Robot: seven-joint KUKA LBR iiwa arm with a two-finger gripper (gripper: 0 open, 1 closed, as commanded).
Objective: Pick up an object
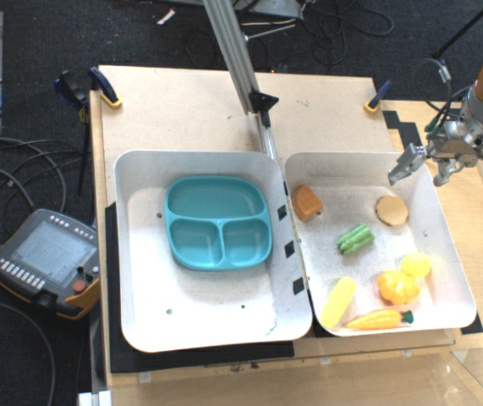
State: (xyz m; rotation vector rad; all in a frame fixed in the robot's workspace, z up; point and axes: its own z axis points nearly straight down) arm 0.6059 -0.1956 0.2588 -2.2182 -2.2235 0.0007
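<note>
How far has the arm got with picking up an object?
Nothing looks picked yet: the toy foods, such as the round tan piece and the green one, all lie in the right bin. The gripper hangs open at that bin's far right rim, with nothing between its fingers. Left to do: descend, grasp one, lift.

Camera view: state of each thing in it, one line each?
gripper: open, over the right bin's top right rim, holding nothing
teal tray: flat in the left bin, compartments bare
orange block: loose, right bin's upper left
round tan piece: loose, nearest the gripper
green vegetable: lying mid-bin
banana: lying at the front
carrot: lying along the front wall
</note>
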